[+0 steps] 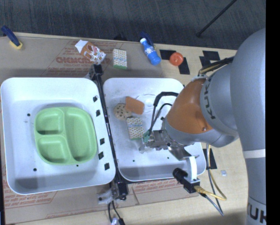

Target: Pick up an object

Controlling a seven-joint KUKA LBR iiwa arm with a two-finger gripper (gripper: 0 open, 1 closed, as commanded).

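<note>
Cannot tell how the jaws stand: hidden beneath the wrist, so no saying how wide, nor whether closed on anything. Gripper (148,142) low inside the right bin (130,175), a little right of that bin's middle, under the arm (196,111), grey with an orange band, reaching in over the bin's right wall. Packet (135,127), pale with green print, flat on the right bin's floor just left of its middle, long side running from far wall toward near wall; lower right corner just beside the gripper, touching or apart not clear. Block (135,105), orange, tilted, nearer the right bin's far wall, close to the packet's far end. Cookie (120,110), round and speckled, in the right bin's far-left part, just beside the block. Beyond the right bin's far wall, on the bench (51,64): bottle (151,51), blue, lying on its side; ball (176,58), orange, off the far-right corner; box (120,58), green and white, off the far-left corner; wrapper (90,52), crumpled, farther left again. Left bin (13,125) just beside the right bin's left wall, holding a tray (65,135), green, three compartments, flat on its floor. Clamp (11,36), blue and yellow, well away from the right bin, past the left bin's far-left corner.
</note>
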